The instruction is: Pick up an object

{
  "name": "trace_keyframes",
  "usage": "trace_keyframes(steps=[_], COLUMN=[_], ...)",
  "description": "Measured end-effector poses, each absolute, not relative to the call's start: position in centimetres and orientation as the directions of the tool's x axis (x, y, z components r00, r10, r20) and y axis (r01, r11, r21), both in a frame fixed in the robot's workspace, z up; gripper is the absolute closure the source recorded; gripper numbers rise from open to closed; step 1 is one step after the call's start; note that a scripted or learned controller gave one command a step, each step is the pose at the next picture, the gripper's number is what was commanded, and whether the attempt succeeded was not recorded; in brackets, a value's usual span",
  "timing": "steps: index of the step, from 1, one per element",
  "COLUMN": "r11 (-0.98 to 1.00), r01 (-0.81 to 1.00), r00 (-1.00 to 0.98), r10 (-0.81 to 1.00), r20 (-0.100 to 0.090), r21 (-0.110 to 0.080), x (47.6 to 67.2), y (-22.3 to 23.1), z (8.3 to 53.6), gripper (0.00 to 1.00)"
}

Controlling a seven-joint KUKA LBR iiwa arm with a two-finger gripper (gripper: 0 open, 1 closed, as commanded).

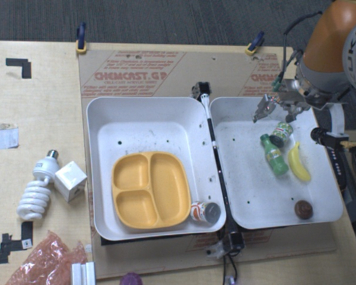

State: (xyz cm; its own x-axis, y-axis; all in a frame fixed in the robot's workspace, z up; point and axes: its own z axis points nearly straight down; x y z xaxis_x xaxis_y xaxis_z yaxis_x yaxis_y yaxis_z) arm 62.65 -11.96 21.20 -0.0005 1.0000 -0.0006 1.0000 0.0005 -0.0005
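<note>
From above, the bench carries two shallow white bins side by side. The left bin (101, 159) holds a yellow divided plate (150, 190) lying flat toward its near side, and a small can (204, 212) lies on its side just beside the plate's near right corner, against the bin's corner. In the right bin (243, 195), a green bottle (275, 155) lies tipped over toward the far right, with a small jar (280, 134) touching or nearly touching its upper end, and a banana (299, 162) lies just to the right of the bottle. A small dark brown ball (303, 209) sits apart near the bin's near right corner. The arm (335, 37) reaches in from the right, its orange band showing, and the gripper (272, 107) hangs over the far edge of the right bin, just above the jar and bottle. Its fingers look spread and nothing shows between them, though the metal parts are small and hard to read. Left of the bins, on the bare bench, a spiral light bulb (37, 187) lies beside a small white box (70, 180).
</note>
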Motion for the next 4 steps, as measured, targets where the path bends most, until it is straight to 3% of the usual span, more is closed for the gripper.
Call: trace_keyframes(steps=[1,2,3,4], r11=[0.001,-0.002,-0.004,0.001], r01=[1.0,1.0,1.0,1.0], r00=[0.0,0.002,0.004,-0.001], r10=[1.0,1.0,1.0,1.0], r20=[-0.002,0.0,-0.001,0.0], r21=[0.011,0.0,0.003,0.001], x=[57.5,50.0,50.1,56.0], y=[-12.0,-10.2,-10.3,-9.4], z=[10.8,9.2,10.2,9.3], gripper=[0.0,0.0,1.0,1.0])
